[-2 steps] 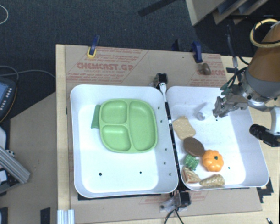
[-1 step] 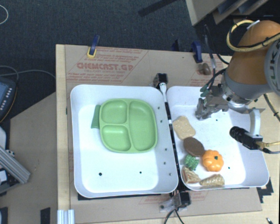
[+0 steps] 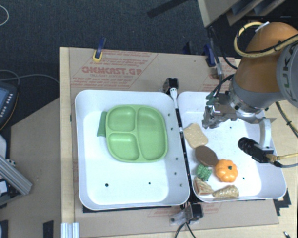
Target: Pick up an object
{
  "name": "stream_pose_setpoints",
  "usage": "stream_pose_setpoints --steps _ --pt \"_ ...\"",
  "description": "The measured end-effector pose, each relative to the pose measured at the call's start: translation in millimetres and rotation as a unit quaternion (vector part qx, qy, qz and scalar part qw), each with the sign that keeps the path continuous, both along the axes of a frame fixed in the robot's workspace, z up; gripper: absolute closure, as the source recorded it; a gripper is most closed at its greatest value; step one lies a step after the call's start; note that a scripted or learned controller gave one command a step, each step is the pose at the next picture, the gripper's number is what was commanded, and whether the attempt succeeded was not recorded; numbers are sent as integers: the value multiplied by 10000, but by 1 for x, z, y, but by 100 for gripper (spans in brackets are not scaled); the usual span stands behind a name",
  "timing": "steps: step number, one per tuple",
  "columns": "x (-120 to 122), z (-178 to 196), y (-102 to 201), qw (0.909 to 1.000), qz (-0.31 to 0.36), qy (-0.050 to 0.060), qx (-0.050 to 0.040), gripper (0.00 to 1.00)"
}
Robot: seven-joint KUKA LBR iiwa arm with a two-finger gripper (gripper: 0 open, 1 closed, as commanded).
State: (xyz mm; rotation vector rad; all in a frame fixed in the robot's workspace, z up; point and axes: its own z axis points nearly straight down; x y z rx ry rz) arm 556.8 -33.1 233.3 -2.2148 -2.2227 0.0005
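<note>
Inspection of the desk [image 3: 116,73] from the room side. Two white bins sit side by side on it, their inner rims touching.

Left bin [image 3: 129,186]: holds one green divided plate [image 3: 137,133] with three compartments, lying flat toward the far half. A darker green flat piece [image 3: 101,124] pokes out from under the plate's left edge.

Right bin [image 3: 266,181]: the loose objects are gathered along its left side and near corner.
- A tan bread-like slab [image 3: 195,135] lies close to the dividing rim.
- A brown oval piece [image 3: 206,155] sits just nearer than the slab, touching or almost touching it.
- A small green item [image 3: 203,171] lies below the brown piece.
- An orange toy pumpkin [image 3: 226,170] stands upright just right of the green item.
- Two pale tan pieces, one [image 3: 202,186] in the near left corner and one [image 3: 226,193] beside it, rest against the near wall.

The arm [image 3: 263,52] reaches in from the right. Its pincer [image 3: 212,117] is over the far left part of the right bin, just beyond and to the right of the tan slab. Nothing is visibly clamped in it. Whether the pincer is open or closed cannot be told from this angle. All listed objects lie on the bin floor.
</note>
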Motion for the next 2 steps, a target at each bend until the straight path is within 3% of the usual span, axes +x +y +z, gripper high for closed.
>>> stream_pose_setpoints --steps 2 --pt "-5 -1 9 10000 -14 -18 -10 100"
